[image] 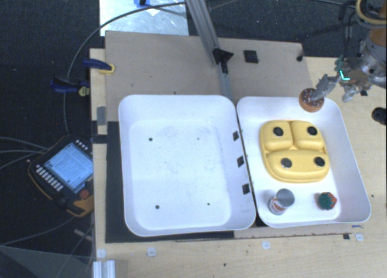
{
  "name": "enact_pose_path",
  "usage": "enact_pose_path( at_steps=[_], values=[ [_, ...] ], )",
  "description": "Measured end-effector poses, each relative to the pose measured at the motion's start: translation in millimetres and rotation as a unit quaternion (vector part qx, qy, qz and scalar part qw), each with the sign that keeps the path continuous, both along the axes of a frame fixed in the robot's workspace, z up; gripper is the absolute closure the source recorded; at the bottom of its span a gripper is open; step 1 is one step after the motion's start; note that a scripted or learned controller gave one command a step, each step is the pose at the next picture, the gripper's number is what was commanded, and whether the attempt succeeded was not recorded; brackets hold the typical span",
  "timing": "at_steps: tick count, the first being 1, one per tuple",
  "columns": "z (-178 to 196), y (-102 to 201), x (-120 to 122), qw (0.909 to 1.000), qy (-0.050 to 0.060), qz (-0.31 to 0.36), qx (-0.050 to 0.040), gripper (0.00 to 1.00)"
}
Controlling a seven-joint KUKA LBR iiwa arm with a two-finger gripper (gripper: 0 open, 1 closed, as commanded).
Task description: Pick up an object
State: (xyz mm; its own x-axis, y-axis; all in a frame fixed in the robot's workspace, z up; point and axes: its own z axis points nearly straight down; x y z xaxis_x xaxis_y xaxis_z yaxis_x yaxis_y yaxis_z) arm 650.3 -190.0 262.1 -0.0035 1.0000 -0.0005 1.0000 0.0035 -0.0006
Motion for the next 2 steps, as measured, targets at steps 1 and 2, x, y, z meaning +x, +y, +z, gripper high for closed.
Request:
enact_pose_path(
  at_steps=[1, 2],
  values=[
    [1.8, 0.2, 0.7, 1.0000, -0.002, 0.000, -0.0003, 0.00],
    [-55.1, 6.9, 7.2, 1.0000, 0.000, 0.001, 0.0002, 0.00]
  ],
)
